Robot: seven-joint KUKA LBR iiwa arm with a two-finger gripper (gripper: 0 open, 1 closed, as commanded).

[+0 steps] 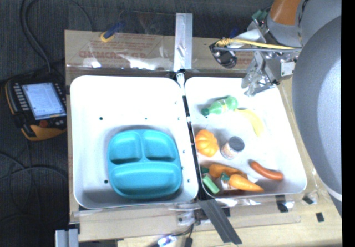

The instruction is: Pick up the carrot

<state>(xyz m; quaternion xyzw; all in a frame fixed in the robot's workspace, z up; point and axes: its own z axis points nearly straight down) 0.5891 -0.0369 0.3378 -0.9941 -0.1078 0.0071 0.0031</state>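
The carrot (242,183) is orange and pointed, lying near the front wall of the right bin (280,108) with its tip toward the right. My gripper (256,83) hangs over the right bin's far right corner, well behind the carrot, and its fingers stand slightly apart with nothing between them.
Also in the right bin: a green vegetable (220,105), a yellow banana (254,121), a small orange pumpkin (205,142), a small can (233,146), a red sausage (266,171) and a green piece (210,184) beside the carrot. The left bin (94,96) holds a blue divided plate (145,163).
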